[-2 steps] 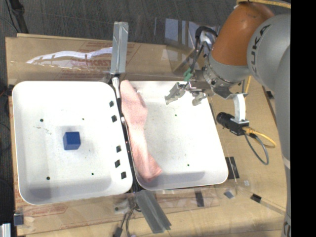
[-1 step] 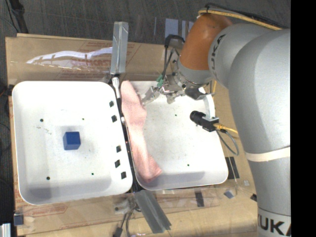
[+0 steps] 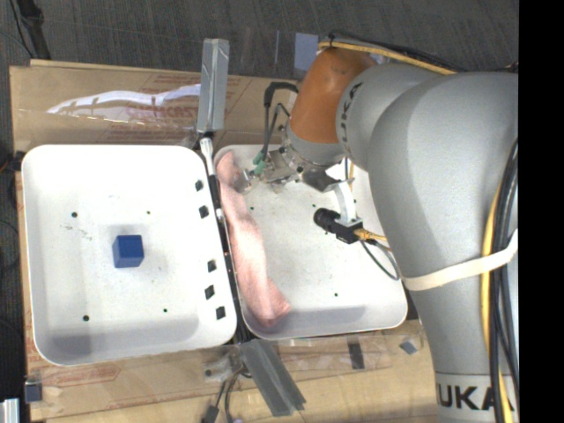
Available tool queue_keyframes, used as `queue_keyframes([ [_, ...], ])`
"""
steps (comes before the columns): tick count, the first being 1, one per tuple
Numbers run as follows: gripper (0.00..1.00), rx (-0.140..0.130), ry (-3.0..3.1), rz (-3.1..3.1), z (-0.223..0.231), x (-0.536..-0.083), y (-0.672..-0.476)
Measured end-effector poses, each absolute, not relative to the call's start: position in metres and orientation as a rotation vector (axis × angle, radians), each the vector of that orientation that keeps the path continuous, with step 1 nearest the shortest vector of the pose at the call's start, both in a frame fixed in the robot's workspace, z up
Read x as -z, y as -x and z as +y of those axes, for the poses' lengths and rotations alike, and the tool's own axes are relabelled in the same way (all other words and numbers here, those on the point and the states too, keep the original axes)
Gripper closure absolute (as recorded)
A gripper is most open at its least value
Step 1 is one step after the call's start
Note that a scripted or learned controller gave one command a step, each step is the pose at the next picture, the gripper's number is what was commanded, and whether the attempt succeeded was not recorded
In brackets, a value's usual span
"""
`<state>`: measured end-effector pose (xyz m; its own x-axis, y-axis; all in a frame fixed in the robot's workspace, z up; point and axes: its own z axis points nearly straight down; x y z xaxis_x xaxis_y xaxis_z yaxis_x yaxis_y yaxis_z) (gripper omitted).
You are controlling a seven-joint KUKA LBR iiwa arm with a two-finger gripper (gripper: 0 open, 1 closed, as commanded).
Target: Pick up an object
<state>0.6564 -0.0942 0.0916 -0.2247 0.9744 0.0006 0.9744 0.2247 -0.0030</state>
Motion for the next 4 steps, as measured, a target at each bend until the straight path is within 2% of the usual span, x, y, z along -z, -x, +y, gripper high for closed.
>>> queue_keyframes([
  [1, 0.00, -0.003, 2.017, -2.406, -0.110, -0.092, -0.563],
  [2, 0.00, -0.001, 2.074, -2.359, -0.140, -0.165, -0.551],
  [3, 0.00, -0.003, 2.054, -2.373, -0.128, -0.129, -0.489],
  [4, 0.00, -0.002, 2.015, -2.407, -0.116, -0.110, -0.488],
])
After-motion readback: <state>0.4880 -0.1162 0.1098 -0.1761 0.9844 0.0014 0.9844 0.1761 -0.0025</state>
